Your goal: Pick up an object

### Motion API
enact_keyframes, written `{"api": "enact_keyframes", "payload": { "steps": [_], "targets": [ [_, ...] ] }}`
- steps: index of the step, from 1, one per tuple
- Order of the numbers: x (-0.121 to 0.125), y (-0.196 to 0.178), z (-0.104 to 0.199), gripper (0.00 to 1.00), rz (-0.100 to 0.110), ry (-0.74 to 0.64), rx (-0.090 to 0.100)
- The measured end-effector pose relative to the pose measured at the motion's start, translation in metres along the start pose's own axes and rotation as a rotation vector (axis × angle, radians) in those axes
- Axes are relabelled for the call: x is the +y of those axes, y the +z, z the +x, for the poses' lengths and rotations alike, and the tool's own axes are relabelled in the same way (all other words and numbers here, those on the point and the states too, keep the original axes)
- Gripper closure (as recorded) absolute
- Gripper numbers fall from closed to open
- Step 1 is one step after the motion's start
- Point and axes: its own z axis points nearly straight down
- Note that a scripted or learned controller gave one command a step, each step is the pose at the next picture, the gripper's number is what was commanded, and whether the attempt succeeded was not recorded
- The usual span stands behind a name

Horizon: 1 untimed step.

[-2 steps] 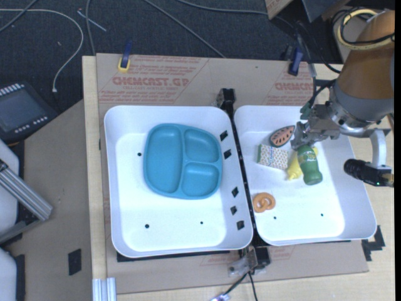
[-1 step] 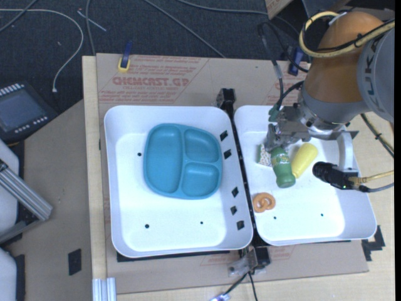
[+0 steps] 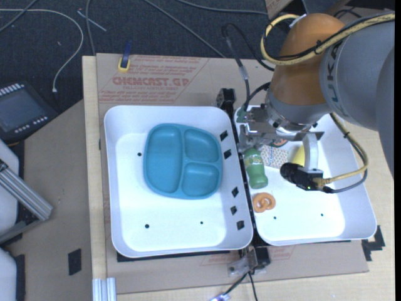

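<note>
1. The bench holds two shallow white bins side by side: the left bin point(image 3: 125, 187) and the right bin point(image 3: 341, 215), standing on a brown cardboard sheet point(image 3: 163, 77) printed with red lettering.
2. A blue divided plate point(image 3: 182, 160) with three compartments lies flat in the left bin, a little toward 12 o'clock of the bin's middle and apart from its walls.
3. The grey arm point(image 3: 360, 68), with its orange band point(image 3: 307, 55), reaches in from 3 o'clock and hangs over the 10 o'clock part of the right bin.
4. The gripper point(image 3: 255, 144) points down near that bin's left wall, just above a green bottle point(image 3: 255, 170).
5. The green bottle lies in the right bin close to the left wall, its long axis running roughly from 12 to 6 o'clock; its upper end sits right under the gripper, and whether they touch cannot be told.
6. A small orange ring-shaped toy point(image 3: 264, 202), like a pretzel or doughnut, lies at 6 o'clock of the bottle, just beside it.
7. A yellow object point(image 3: 299, 155) sits at 3 o'clock of the bottle, partly hidden by the arm's hardware.
8. A black cylindrical fitting point(image 3: 299, 175) with a yellow cable point(image 3: 344, 179) hangs over the middle of the right bin.
9. A blue and yellow clip point(image 3: 124, 60) sits at the 12 o'clock edge of the cardboard.
</note>
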Motion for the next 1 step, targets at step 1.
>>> {"api": "enact_keyframes", "payload": {
  "steps": [1],
  "targets": [
    [0.0065,0.0111,0.0523,1.00,-0.003,0.002,-0.002]
  ]
}}
